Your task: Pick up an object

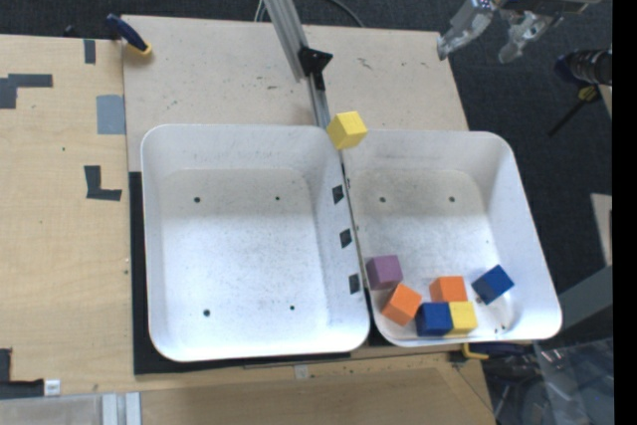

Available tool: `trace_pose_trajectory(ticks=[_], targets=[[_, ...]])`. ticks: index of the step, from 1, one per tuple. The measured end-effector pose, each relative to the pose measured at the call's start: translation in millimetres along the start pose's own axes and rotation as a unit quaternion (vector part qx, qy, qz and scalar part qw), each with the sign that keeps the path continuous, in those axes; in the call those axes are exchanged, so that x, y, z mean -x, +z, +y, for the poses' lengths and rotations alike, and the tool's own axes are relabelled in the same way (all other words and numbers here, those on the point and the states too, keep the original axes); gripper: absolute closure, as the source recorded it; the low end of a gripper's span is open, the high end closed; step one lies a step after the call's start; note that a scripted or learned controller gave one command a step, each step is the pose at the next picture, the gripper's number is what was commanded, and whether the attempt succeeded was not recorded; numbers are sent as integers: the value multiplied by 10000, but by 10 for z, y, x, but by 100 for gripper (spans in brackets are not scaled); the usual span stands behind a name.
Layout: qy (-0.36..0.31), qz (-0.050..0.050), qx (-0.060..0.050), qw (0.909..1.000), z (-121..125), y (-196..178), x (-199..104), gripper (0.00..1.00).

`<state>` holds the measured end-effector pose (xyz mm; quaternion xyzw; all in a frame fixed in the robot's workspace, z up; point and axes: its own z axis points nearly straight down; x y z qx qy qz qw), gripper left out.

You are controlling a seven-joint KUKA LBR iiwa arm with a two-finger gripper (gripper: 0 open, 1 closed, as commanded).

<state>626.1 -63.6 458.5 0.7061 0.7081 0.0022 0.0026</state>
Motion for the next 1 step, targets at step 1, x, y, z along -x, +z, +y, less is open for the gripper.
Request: trace_pose_trajectory(ticks=[1], targets=[[7, -2, 1, 10000, -222, -569, 25, 0]])
